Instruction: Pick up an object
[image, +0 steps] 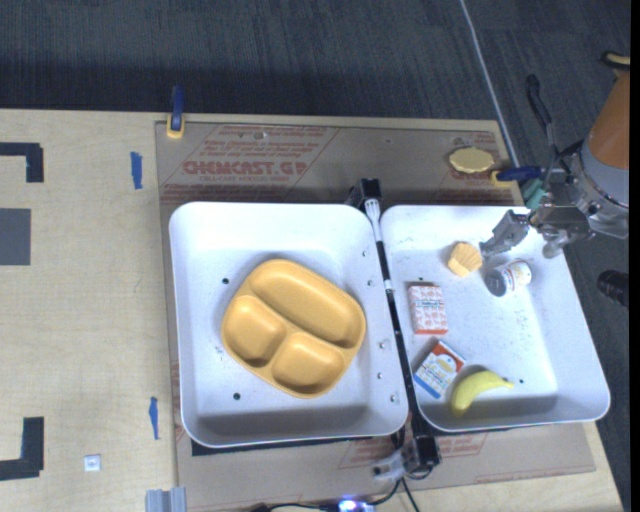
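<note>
— How do the jaws stand?
— Cannot tell; the gripper (522, 232) hangs over the right bin (560, 340), a small white cup (510, 276) just at its six o'clock, a yellow wedge (463, 258) at nine.
— Around them?
— Two cartons (428, 307), a banana (475, 388); a yellow tray (292, 325) in the left bin (200, 300), on a wooden bench (80, 320).

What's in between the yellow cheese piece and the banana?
In the camera view, two small cartons lie between the cheese piece and the banana, in the right bin.

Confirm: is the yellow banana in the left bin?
No, the yellow banana lies in the right white bin, at its near edge beside a small red, white and blue carton.
</note>
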